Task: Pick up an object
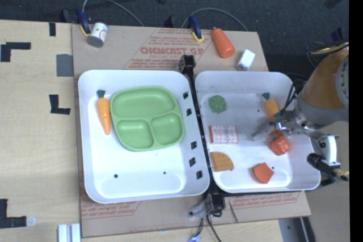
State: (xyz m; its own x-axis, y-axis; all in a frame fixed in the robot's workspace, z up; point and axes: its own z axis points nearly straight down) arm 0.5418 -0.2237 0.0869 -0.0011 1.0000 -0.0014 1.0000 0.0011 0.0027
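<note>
The arm comes in from three o'clock and its hand (276, 132) sits low over the right bin (244, 81), toward that bin's three o'clock side. Just at the fingertips lies a red-orange, rounded toy piece (279, 146), glossy, with a darker top, looking like a small tomato or pepper. It touches or nearly touches the metal fingers, but I cannot tell whether they are spread or closed, nor whether they have it.

At twelve o'clock from the hand, close by, lies a small carrot (271, 105) with a green tip. At six o'clock sits an orange-red wedge (262, 173). Toward nine o'clock in the same bin are a green, bumpy broccoli-like piece (217, 103), a pink-checked flat square (223, 134) and a tan waffle-like piece (221, 162).

The left bin (93, 178) on the counter (34, 139) holds a green divided plate (148, 118) and, at its nine o'clock, a longer carrot (104, 112).
</note>
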